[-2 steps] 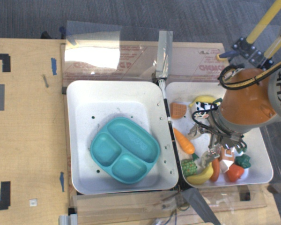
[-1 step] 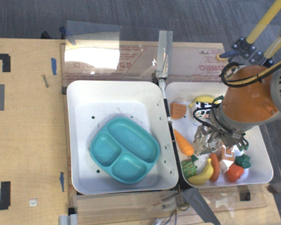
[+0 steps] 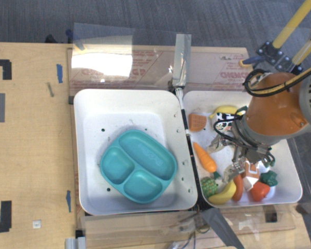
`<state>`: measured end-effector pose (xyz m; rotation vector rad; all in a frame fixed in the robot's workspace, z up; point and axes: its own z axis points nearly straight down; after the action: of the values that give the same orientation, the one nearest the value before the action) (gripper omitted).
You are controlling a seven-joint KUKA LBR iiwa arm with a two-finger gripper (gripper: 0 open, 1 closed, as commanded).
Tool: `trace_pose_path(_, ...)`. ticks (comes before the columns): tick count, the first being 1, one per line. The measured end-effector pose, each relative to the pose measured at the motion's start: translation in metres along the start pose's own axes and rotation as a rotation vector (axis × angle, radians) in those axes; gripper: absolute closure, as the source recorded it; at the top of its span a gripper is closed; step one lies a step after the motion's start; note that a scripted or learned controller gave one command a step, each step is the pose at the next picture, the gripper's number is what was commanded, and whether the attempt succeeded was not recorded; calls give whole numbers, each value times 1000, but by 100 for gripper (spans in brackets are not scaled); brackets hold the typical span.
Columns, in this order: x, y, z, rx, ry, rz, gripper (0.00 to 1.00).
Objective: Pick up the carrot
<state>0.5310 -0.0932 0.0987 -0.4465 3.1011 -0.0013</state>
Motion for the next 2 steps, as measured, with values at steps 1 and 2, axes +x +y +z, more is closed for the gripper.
trace_pose_path(1,7,3,10,0,1,-44,0)
trace_pose_path(2,15,1,10,0,-2,-528,0)
